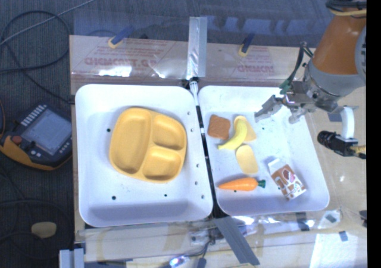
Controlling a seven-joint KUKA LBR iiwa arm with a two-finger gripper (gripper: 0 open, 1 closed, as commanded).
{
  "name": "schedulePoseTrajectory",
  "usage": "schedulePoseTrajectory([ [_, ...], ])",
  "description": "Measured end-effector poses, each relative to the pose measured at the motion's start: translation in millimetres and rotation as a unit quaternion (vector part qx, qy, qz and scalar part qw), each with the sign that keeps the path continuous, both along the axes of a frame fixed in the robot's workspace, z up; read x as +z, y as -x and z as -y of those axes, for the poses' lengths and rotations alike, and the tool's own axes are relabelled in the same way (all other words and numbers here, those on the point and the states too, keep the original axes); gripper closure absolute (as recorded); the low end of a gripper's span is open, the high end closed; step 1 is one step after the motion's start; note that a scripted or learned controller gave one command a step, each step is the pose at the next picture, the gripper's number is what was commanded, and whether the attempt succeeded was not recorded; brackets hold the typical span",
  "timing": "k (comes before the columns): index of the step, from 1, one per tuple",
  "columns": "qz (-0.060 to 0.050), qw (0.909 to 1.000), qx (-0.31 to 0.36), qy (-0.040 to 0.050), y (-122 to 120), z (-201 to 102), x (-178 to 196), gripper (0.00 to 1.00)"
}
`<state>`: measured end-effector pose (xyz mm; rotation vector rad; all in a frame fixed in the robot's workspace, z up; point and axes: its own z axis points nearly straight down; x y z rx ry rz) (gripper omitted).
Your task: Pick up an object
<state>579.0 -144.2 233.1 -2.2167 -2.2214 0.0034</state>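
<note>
Nothing is picked yet: the gripper (278, 109) hangs spread wide and holding nothing over the right bin's (309, 142) upper part, while the banana (236, 136), carrot (239, 184), carton (287, 180) and 2 other pieces lie below, so the whole grasp remains.

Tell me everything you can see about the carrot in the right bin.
The carrot is a small orange toy, apparently smooth plastic, with a short green stem at its right end and its tip pointing left. It lies flat, nearly horizontal, on the floor of the right bin near the front wall. A pale yellow piece sits just above it; whether they touch is unclear.
</note>
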Motion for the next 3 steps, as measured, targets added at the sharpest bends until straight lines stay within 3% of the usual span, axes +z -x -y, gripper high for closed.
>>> schedulePoseTrajectory([
  [1, 0.0, 0.9998, 0.022, 0.0021, -68.2, 24.7, -102.6, 0.0],
  [2, 0.009, 0.9972, 0.074, 0.0034, -54.3, -38.1, -140.4, 0.0],
  [3, 0.001, 0.9963, 0.085, 0.0004, -89.5, -23.2, -89.8, 0.0],
])
